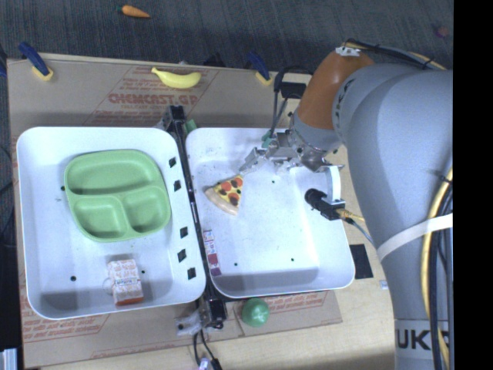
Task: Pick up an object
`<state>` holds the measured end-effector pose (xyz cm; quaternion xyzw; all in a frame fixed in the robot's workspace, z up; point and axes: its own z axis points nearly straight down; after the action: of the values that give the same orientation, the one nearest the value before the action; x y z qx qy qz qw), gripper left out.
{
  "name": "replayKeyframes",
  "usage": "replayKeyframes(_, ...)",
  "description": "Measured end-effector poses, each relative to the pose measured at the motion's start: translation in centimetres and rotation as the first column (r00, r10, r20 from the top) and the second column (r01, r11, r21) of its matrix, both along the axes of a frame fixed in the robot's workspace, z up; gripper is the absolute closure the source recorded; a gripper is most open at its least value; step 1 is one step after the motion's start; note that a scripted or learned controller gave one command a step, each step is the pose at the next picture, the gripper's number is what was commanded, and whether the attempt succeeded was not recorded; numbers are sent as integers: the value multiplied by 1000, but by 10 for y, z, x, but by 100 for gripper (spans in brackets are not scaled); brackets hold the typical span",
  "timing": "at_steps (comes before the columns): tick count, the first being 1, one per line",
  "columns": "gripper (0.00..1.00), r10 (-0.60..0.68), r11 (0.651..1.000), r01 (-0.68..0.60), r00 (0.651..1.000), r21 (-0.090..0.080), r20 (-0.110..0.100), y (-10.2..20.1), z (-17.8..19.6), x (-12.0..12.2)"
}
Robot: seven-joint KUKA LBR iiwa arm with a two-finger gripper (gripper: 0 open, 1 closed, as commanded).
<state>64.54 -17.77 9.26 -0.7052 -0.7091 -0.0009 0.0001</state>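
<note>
We see the grey arm (pixel 385 129) reaching over the right bin (pixel 308 272), its end effector (pixel 260 157) near that bin's back edge, fingers slightly spread and holding nothing. The left bin (pixel 31 230) carries a green tray (pixel 115 195) and a small packet (pixel 124 280) near its front edge. A pizza slice (pixel 226 194) lies in the right bin near its left wall, just beside the fingertips but apart.

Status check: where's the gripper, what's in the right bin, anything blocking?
Gripper over right bin, nothing between its fingers. Toy pizza slice flat just below-left of it, untouched. Nothing in the way.
</note>
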Motion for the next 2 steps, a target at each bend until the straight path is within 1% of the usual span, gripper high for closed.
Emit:
replayKeyframes(1, 100, 5, 1000, -5, 1000, -1, 0, 0, 11, 0)
replayKeyframes(2, 100, 2, 1000, -2, 1000, 0, 3, 93, 103, 13)
